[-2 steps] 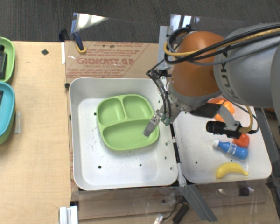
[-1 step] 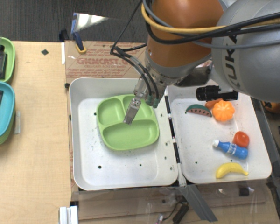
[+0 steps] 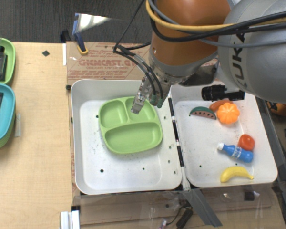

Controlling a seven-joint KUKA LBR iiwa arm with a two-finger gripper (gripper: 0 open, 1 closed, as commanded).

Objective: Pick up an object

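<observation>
Setting: a pale wooden bench (image 3: 33, 142) seen from above, with a dark floor beyond it at twelve o'clock and a flattened cardboard sheet (image 3: 102, 61) lying behind the bins.
Bins: two shallow white bins sit side by side, the left bin (image 3: 86, 166) and the right bin (image 3: 262, 168), their rims touching along the middle.
My arm: I reach in from three o'clock, grey with an orange band, my bulk covering the top of the right bin.
My gripper (image 3: 138, 105): it hangs over the left bin, angled down toward seven o'clock, its tip at the twelve o'clock rim of a green divided plate (image 3: 131, 135).
My fingers: I cannot tell whether they are apart or together; from this slant they read as one grey sliver, and nothing is visibly between them.
Pickable things: the plate lies flat in the left bin; in the right bin are a watermelon slice (image 3: 203, 112), an orange (image 3: 228, 113), a small red cup (image 3: 246, 141), a blue and white bottle (image 3: 237, 152) and a banana (image 3: 236, 174).
Risk, rim: I judge the plate's thin raised edge a poor hold; closing slightly off it could pinch air.
Risk, slide: pressing down could skid or tip the light plate across the smooth bin floor.
Risk, weight: held by one edge, the plate could swing and slip free on lifting.
Off to nine o'clock: a green tray (image 3: 5, 61) and a blue tray (image 3: 2, 116), well apart from me.
</observation>
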